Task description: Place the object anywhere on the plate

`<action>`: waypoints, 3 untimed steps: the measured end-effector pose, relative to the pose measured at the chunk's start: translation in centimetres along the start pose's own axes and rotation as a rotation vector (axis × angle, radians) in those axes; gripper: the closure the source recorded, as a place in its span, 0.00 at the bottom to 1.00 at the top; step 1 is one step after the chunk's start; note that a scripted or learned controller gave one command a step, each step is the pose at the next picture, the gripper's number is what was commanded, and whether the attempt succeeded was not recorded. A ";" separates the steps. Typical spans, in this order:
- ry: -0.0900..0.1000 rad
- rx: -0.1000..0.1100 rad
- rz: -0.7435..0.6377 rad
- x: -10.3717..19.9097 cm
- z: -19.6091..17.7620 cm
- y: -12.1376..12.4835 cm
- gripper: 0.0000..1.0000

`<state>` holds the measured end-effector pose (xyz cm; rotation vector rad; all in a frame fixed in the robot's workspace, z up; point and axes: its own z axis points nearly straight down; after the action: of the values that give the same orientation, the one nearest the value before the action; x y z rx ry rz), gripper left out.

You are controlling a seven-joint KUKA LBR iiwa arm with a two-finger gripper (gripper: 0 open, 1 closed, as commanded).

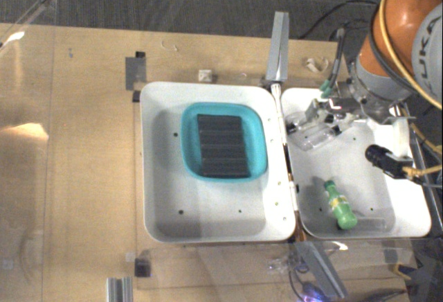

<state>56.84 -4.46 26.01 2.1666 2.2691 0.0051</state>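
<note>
A green bottle-shaped object (339,206) with a yellow-green band lies in the right bin (408,221), near its front edge. A teal plate (257,138) sits in the left bin (166,203), and a dark ribbed rectangle (223,146) rests on it. My gripper (309,131) hangs over the back left corner of the right bin, well behind the green object and apart from it. It is open, and nothing sits between its pale translucent fingers.
The two bins meet at a raised rim (285,169) between the plate and the gripper. A grey metal bar (278,48) stands behind that joint. The bare wooden bench (69,155) stretches to the left.
</note>
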 end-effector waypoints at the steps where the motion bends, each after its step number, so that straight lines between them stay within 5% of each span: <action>1: 0.001 0.004 0.092 4.8 7.6 -0.3 0.00; 3: 0.001 0.004 0.092 4.8 7.6 -0.3 0.00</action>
<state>56.38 0.32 18.40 2.2715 2.1688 0.0020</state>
